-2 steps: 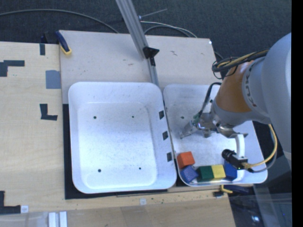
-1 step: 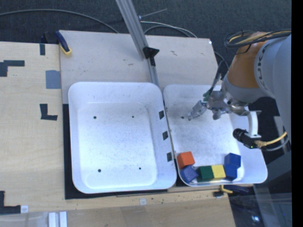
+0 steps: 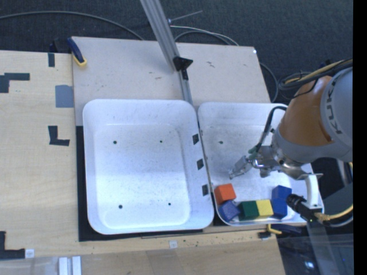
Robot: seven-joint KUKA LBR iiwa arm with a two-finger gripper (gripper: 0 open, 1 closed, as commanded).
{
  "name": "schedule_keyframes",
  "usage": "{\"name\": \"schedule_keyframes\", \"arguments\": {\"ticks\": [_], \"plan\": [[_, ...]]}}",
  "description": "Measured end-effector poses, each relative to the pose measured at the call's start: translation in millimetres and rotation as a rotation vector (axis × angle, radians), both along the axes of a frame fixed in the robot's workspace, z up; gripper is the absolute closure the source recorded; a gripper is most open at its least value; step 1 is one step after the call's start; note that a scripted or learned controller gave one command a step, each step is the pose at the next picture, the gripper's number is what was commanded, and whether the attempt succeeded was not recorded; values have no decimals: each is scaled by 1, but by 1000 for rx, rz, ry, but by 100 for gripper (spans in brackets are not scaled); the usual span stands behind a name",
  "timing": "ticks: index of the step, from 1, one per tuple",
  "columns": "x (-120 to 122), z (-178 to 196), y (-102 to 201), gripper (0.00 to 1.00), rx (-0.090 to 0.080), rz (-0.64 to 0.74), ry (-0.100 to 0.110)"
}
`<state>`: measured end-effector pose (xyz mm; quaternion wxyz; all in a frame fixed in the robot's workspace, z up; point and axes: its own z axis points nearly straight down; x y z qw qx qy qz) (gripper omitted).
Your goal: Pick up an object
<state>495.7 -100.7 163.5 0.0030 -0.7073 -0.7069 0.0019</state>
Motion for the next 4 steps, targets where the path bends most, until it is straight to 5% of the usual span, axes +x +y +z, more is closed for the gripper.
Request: {"name": "schedule_keyframes", "arguments": {"ticks": [1, 2, 3, 4], "plan": [[-12, 76, -40, 0, -5, -2, -12], [58, 67, -33, 0, -2, 4, -8], [-13, -64, 6, 0, -2, -2, -12], [70, -72, -39, 0, -5, 2, -10]]}}
